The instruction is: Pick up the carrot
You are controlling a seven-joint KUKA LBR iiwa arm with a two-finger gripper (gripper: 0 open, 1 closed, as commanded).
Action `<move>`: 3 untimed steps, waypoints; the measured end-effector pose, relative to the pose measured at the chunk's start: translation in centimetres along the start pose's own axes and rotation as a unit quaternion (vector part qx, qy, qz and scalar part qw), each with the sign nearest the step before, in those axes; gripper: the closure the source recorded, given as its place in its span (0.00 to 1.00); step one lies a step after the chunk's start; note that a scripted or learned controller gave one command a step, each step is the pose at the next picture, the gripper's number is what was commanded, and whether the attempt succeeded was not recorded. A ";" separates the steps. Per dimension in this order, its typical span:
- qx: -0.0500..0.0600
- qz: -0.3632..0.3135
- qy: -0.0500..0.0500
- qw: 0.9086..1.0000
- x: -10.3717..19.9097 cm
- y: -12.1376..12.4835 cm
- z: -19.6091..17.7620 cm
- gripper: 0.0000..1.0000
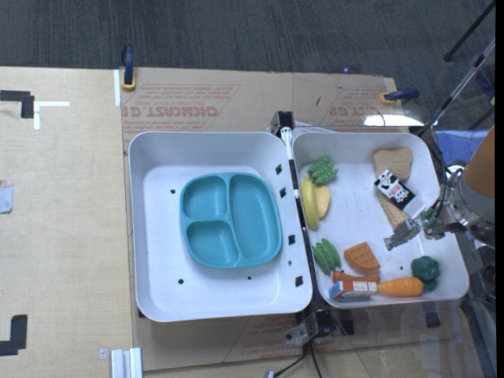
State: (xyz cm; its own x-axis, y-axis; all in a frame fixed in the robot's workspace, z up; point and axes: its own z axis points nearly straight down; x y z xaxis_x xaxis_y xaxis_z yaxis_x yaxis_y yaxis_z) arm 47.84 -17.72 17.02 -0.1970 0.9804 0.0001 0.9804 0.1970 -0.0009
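We see the carrot [402, 287], orange with a dark green leafy top at its right end, lying flat and roughly level along the right bin's [346, 235] near wall, near its right corner.

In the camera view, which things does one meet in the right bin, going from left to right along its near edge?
Green vegetable → small red and white packet → carrot → dark green broccoli piece.
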 end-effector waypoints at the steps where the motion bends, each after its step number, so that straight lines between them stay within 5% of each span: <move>1: 0.000 -0.151 0.001 0.989 -4.4 -0.9 7.9 0.00; 2: -0.001 -0.310 -0.001 0.951 -1.9 -0.3 7.8 0.00; 3: -0.001 -0.242 0.000 0.970 2.3 0.5 7.9 0.00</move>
State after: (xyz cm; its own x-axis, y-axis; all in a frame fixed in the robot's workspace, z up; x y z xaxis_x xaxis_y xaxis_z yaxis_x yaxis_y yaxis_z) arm 47.90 -15.32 9.12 -0.6335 0.7737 -0.0004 0.7737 0.6335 0.0012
